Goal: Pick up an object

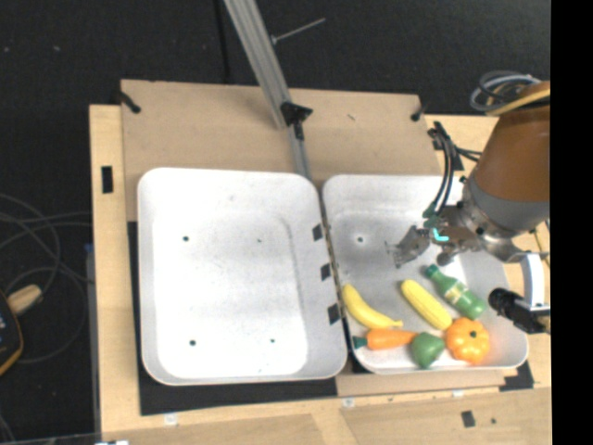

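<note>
We see two bins of matt white plastic, the left bin (232,267) faintly speckled with grey, the right bin (371,211) much the same. The bench (352,133) beneath looks like bare, dull fibreboard or wood. At the near right, the banana (368,309), corn cob (425,304), carrot (389,338), green pepper (426,349), orange pumpkin (467,339) and green bottle (456,290) look like smooth, slightly glossy plastic. The arm's orange band (521,151) has a satin sheen.
</note>
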### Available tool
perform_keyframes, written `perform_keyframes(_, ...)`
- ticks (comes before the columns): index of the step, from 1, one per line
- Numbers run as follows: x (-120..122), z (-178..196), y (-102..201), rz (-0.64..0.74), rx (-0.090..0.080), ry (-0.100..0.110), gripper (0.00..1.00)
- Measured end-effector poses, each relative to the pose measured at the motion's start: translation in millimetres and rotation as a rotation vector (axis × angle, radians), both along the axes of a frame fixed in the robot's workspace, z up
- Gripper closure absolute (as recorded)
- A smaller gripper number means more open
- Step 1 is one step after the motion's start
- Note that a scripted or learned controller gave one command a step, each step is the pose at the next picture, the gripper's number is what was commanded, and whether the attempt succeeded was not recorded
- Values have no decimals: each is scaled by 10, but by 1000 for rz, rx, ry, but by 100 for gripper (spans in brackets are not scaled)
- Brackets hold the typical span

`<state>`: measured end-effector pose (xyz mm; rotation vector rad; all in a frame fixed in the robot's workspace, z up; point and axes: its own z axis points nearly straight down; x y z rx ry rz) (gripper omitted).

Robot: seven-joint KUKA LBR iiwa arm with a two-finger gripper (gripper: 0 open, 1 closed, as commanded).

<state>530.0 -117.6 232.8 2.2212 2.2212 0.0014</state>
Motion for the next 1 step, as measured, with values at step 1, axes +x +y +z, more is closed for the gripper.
perform_keyframes(1, 0, 0, 0, 0, 0, 0, 0)
